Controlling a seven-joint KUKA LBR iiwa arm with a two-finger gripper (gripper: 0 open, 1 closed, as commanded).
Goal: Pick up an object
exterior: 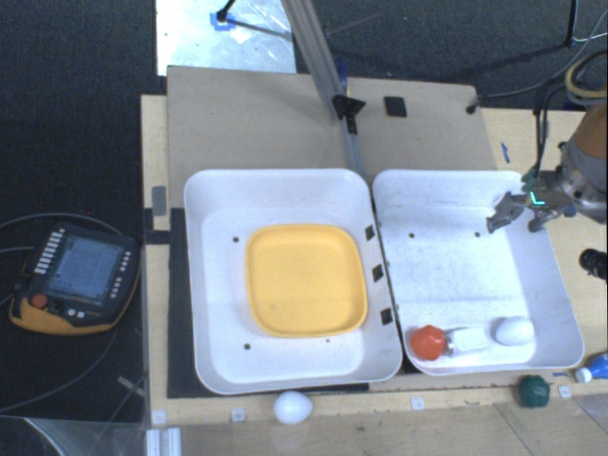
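— Looking into the left bin (214, 207), what sits there?

— One yellow plate (307, 279), square with rounded corners, lying flat near the middle of the bin floor.

— And the right bin (446, 255)?

— Three things, all gathered along its near wall. An orange ball (427, 342) lies in the near left corner, a small white block (467, 339) is just beside it, touching or nearly so, and a white egg-shaped object (514, 331) rests a little further right, close to the block.

— Where is the tool (522, 213)?

— Over the far right part of the right bin, well apart from those three things. Its two dark fingers point leftward and stand spread, with nothing between them.

— Anything outside the bins?

— A second white egg (293, 408) lies on the worktop (418, 141) just in front of the left bin. A dark green ball (534, 390) sits on the worktop past the right bin's near right corner. A handheld control pendant (74, 278) lies on the dark floor to the left.
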